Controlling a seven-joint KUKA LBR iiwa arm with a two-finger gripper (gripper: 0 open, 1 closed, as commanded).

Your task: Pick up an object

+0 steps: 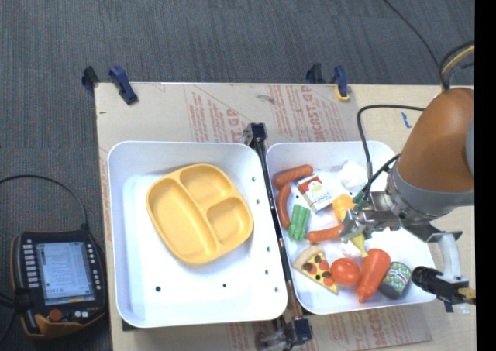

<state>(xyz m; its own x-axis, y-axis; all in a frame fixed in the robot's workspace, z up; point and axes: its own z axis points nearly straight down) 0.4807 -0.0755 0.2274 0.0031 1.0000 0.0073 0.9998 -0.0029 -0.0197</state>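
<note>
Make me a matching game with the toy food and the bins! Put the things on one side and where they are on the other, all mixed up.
Things:
1. yellow divided plate
2. pizza slice
3. red tomato
4. green pepper

Places:
A. just right of the pizza slice, in the right bin
B. in the left bin, on its own
C. near the right bin's front left corner
D. right bin, left side, between the sausages

Pairs: 1-B, 2-C, 3-A, 4-D
</note>
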